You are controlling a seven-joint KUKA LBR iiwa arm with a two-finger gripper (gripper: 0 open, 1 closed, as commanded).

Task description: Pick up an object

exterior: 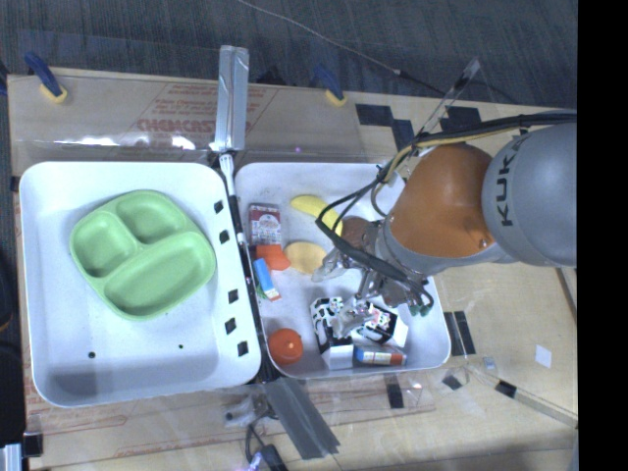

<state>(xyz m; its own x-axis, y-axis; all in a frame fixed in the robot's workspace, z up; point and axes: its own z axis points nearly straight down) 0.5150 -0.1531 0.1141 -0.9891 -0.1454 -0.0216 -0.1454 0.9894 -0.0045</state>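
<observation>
Over the right-hand bin (432, 334) the grey arm (535, 199) reaches in from three o'clock, its orange band (442, 202) hanging above the bin's middle. The jaws (378, 292) sit low over the clutter toward five o'clock, but cables and metal fittings crowd them, so I cannot tell how they stand or whether anything sits between them.

Candidates for picking all lie in this bin. A black-and-white patterned toy (332, 314) rests just below the jaws, touching a white packet with a red print (381, 320). A white tube with a red end (368, 357) lies along the six o'clock wall. An orange ball (286, 344) sits at seven o'clock, a yellow banana-like piece (308, 205) at twelve, a yellow-orange lump (305, 255) nearer the centre, and a red-labelled box (265, 226) and a blue-and-white stick (265, 278) along the nine o'clock wall.

At nine o'clock on the worktop (491, 292) the left bin (59, 361) carries a green divided plate (143, 251).

The risk, I'd judge, is the tight cluster under the jaws: closing there could nip two items, or nudge one aside and come up with nothing.
</observation>
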